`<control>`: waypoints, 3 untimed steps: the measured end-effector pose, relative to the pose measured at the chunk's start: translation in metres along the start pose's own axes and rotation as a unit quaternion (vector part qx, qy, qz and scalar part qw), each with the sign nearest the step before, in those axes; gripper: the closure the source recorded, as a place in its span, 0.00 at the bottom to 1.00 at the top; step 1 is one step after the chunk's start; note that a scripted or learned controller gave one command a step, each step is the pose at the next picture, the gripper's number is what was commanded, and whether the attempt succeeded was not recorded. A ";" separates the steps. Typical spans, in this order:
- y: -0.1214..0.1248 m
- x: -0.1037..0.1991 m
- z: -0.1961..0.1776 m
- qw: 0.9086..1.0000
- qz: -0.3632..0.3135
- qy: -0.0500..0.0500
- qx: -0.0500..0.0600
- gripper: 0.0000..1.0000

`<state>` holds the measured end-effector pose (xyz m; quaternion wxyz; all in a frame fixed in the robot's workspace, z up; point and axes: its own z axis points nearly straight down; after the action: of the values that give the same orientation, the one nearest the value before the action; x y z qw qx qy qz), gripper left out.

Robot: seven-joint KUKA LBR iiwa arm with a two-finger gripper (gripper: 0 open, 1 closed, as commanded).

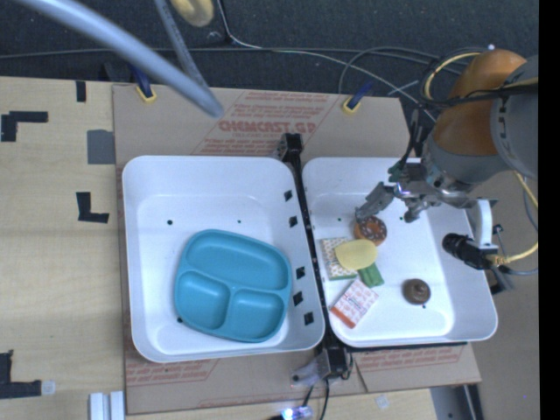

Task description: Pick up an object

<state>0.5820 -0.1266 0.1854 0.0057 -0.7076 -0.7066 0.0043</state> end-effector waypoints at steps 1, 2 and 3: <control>0.003 0.000 -0.007 1.000 -0.001 -0.001 -0.006 0.00; 0.004 0.003 0.058 1.000 -0.001 -0.001 -0.003 0.00; 0.009 -0.002 0.094 1.000 0.001 -0.005 -0.014 0.00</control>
<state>0.5892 -0.1281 0.0912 -0.0083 -0.7083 -0.7058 -0.0019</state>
